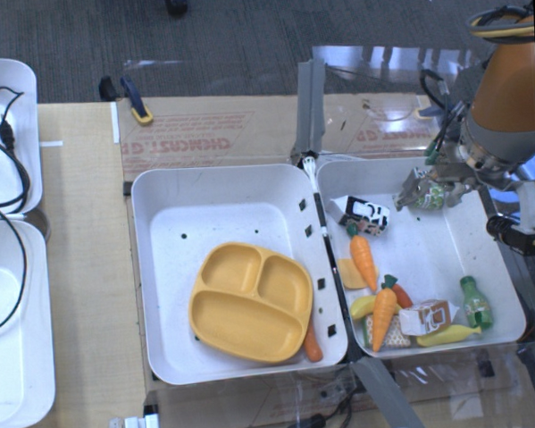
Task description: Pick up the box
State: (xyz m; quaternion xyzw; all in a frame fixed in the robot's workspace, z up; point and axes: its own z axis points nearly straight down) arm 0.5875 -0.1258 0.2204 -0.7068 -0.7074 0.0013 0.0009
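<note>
**Box sits low in the right bin, tool up near the far wall**

The box [431,316] lies near the front of the right bin [497,250], brown and white with printing I can't read from here. A yellow banana [449,335] lies just in front of it, touching its lower edge, and a green bottle [474,302] stands just beside it on the right. On its left I see a carrot [384,314] leaning over a cracker-like square [392,334], with a second yellow piece [365,305] beside that. Another carrot [364,259] lies further up the bin, above an orange wedge [348,273], and a black and white toy [367,215] rests near the bin's far left corner.

My tool [435,194] is well apart from the box, up near the far wall of the right bin, with something greenish at its tip; I cannot tell how its fingers stand or whether it holds anything.

The left bin [154,259] carries a yellow divided plate [251,301], with a small orange piece [312,348] at its lower right edge. Behind the bins, cardboard [201,132] on the table shows reversed red lettering, too faint for me to read surely.
</note>
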